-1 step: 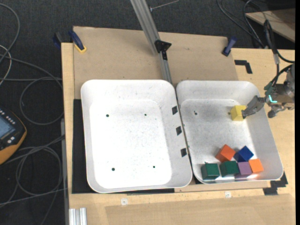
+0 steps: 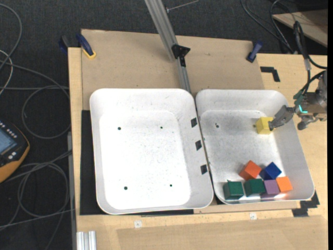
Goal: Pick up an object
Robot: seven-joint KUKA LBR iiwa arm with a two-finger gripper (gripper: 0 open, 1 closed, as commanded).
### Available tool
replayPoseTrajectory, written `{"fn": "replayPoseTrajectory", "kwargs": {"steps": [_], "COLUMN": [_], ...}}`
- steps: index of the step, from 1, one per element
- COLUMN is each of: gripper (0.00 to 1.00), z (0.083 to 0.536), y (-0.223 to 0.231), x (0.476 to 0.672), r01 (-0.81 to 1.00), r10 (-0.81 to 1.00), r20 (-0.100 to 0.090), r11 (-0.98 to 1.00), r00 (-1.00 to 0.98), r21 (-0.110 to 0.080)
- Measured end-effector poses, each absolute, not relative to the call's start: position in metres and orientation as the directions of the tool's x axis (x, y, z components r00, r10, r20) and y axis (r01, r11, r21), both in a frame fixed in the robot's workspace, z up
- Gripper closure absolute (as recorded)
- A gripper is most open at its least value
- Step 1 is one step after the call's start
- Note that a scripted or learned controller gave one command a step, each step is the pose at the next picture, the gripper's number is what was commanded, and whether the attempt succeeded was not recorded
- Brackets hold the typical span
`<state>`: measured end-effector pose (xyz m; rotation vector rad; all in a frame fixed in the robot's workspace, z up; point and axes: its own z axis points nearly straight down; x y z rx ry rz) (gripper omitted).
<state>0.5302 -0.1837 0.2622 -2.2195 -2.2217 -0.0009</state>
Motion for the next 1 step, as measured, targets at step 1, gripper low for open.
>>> {"fn": "replayPoseTrajectory", "kwargs": {"steps": [1], "gripper": [0.00], "z": [0.1987], "y": [-0.1828], "x": [0.5300], "r01": [1.000], "r10": [1.000], "r20": [0.003], "r11": [0.000], "r00": [0.000], "r21": [-0.008]}}
